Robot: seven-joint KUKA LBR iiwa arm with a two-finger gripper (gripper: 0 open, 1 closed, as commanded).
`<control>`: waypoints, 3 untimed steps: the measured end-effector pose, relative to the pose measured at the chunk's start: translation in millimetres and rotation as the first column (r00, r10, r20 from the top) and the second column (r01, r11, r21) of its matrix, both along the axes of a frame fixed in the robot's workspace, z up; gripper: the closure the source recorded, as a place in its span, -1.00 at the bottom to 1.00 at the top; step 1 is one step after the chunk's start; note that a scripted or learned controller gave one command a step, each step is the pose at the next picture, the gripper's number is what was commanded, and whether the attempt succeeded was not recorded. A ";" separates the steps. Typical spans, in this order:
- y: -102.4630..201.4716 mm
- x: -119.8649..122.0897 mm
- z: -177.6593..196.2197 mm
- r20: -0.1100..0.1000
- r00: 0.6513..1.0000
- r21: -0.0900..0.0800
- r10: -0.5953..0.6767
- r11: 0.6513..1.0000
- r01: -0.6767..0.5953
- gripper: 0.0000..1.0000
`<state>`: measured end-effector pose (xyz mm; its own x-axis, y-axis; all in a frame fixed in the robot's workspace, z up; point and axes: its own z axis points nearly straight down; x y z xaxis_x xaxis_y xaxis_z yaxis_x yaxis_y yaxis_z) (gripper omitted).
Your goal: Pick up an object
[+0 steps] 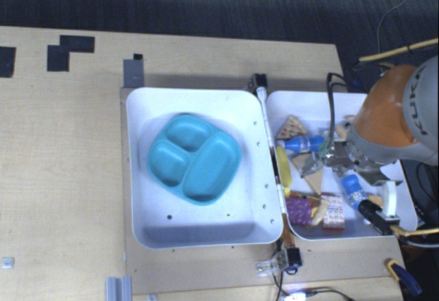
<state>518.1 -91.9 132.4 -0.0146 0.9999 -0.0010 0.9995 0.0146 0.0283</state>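
The end effector hangs low in the right shallow white bin among small cluttered objects. Its grip state cannot be told. A turquoise divided plastic plate lies in the left white bin.

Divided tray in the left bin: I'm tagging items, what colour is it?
Turquoise blue, plain, no pattern. The tray shows best in the camera view.

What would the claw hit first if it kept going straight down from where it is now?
Probably the blue bottle or the pale wedge-shaped piece beside it in the right bin. The claw hangs over that cluster; depth is unclear from this angle.
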 end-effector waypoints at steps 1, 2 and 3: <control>0.9 1.6 10.5 0.004 1.000 0.001 0.004 1.000 -0.004 1.00; 0.9 1.5 10.4 0.003 1.000 0.001 0.003 1.000 -0.003 -1.00; 5.6 -16.2 -43.7 -0.018 1.000 -0.001 -0.014 1.000 0.014 -1.00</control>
<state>501.9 -86.3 88.7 -0.0009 1.0000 -0.0016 0.9999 0.0009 0.0107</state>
